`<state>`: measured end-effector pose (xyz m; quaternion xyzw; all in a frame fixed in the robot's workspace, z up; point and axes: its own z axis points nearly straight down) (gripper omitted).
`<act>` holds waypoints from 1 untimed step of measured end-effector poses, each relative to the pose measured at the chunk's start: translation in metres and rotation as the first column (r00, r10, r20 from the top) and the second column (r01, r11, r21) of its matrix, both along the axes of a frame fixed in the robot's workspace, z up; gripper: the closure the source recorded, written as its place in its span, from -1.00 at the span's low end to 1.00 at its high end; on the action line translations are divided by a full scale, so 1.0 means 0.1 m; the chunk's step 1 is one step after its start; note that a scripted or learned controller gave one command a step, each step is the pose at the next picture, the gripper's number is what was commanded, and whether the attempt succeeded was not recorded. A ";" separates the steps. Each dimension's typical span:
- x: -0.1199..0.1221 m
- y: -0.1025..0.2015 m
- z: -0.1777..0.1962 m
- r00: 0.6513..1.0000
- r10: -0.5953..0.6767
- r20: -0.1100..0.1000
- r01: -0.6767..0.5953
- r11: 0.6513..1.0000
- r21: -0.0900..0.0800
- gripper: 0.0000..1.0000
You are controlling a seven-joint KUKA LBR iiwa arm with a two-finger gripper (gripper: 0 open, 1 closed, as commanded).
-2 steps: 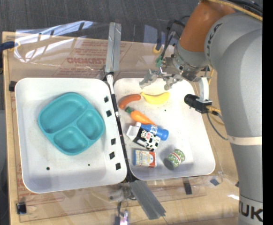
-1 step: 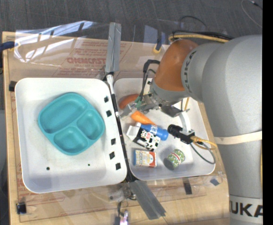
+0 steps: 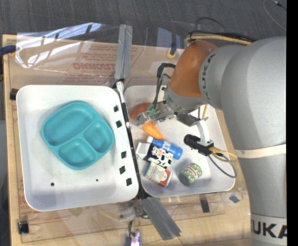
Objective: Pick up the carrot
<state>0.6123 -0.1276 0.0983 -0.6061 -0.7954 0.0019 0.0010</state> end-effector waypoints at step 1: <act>-0.21 -0.30 0.90 0.999 -0.044 0.002 0.044 0.999 0.002 1.00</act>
